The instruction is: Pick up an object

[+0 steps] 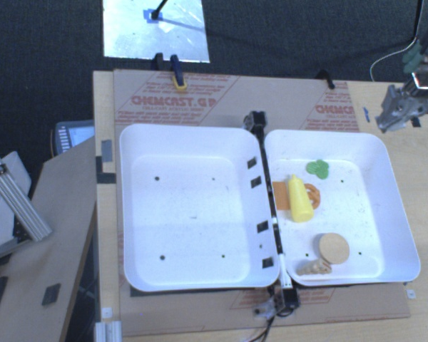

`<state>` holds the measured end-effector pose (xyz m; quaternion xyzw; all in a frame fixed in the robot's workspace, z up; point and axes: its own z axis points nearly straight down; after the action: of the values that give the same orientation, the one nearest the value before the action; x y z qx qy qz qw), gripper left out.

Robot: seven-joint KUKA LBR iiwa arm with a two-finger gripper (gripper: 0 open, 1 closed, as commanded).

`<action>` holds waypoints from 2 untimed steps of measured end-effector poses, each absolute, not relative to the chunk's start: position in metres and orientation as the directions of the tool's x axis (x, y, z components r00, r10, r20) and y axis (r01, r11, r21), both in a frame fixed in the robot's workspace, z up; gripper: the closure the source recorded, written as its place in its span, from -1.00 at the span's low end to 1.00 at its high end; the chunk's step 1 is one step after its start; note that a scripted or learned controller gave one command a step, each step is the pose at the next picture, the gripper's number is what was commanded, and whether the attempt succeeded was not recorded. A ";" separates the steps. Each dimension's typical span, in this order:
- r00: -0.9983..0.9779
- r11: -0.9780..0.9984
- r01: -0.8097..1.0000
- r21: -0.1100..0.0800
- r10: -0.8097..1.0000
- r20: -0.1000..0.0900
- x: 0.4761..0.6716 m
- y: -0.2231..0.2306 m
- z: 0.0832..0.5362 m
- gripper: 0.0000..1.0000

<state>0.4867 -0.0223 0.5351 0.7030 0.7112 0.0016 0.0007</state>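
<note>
Counter (371, 120) status: two white bins side by side, end effector (398, 114) at upper right.
You find the yellow bottle (299, 199) in the right bin (392, 212), beside a possibly wooden disc (334, 248); end effector state cannot be determined.

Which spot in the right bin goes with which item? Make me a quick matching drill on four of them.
Items:
1. yellow bottle
2. green piece
3. tan round disc
4. beige lumpy piece

Places:
A. near the front wall, just left of and below the disc
B. toward the back of the bin
C. middle, by the divider, lying over an orange item
D. front half, right of centre

Pairs: 1-C, 2-B, 3-D, 4-A
</note>
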 end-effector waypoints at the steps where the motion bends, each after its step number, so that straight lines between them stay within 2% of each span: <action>1: -0.011 0.011 1.000 0.003 1.000 0.002 0.486 0.041 0.535 1.00; 2: -0.013 0.013 1.000 -0.001 1.000 0.002 0.499 0.130 0.504 1.00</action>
<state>0.4985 0.1299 0.5042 0.7025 0.7117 0.0001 -0.0011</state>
